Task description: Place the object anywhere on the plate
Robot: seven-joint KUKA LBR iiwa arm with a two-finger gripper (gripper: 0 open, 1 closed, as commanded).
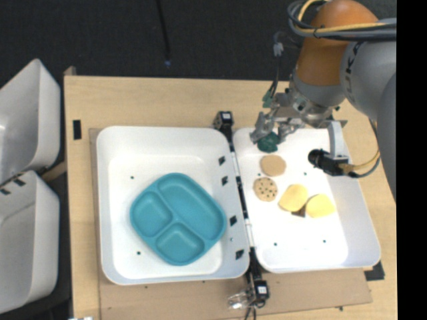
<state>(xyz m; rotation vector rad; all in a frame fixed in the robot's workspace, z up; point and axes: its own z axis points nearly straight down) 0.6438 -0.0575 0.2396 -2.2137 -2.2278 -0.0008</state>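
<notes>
Nearest, at the front edge of the bench point(83, 212), on the seam between the bins: a small clamp point(252, 292) with wires. Just behind, side by side and touching along that seam: left bin point(107, 152) and right bin point(347, 245), both white and shallow. In the left bin, toward its near half: the plate point(177, 217), teal, rounded, three compartments, lying flat and turned at an angle to the bin walls. In the right bin, left of its middle, a loose cluster of food. Nearest of it, two pale yellow pieces close together, left piece point(293, 197) and right piece point(320, 206), with a dark bit point(301, 212) between them at the near side. Just left of these, a chip cookie point(265, 189), round and spotted. Just behind that, near but apart from it, a plain cookie point(272, 165), tan and round. All of the food in the right bin, well apart from the plate across the seam. Behind the plain cookie, over the far left corner of the right bin: the gripper point(267, 137), pointing down, something teal at its tip; cannot tell whether open, closed or holding anything. To its right, a black fitting point(327, 160) with a cable. Above and behind: the arm point(373, 65), grey, with its orange band point(333, 39), entering from the right. Farthest along the seam, a second clamp point(223, 120).
</notes>
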